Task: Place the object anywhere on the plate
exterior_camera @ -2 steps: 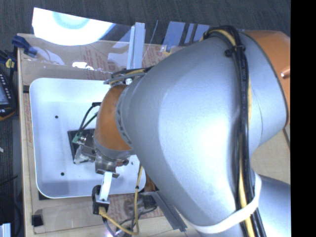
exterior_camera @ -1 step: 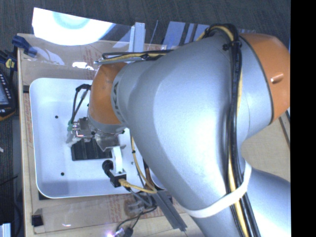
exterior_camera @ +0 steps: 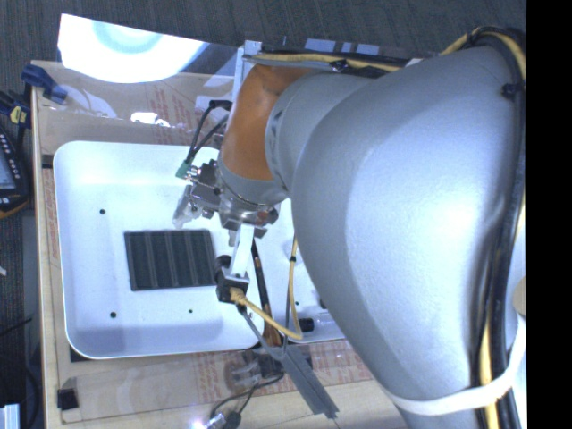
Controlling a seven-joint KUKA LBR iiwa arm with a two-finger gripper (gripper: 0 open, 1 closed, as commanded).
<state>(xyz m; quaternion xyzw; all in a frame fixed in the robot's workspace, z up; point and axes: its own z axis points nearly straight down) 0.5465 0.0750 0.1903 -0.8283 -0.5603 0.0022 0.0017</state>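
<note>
Plate (exterior_camera: 170, 259), a dark ribbed rectangle, lies flat in the left white bin (exterior_camera: 82, 239), toward its near side. The gripper (exterior_camera: 192, 206) hangs over the plate's far right corner; clenched or released, I cannot tell. Reddish print on the bench (exterior_camera: 134, 381) is too blurred to read.

The left bin (exterior_camera: 80, 204) has bare floor along its left, far and near edges, open from above. A flat dark ribbed plate (exterior_camera: 172, 259) lies low near the middle, closer to the near edge. The arm (exterior_camera: 384, 195) overhangs the bin's right edge and covers most of the right bin (exterior_camera: 308, 293). The gripper (exterior_camera: 198, 199) hangs just beyond the plate's far right corner, blocking that side
</note>
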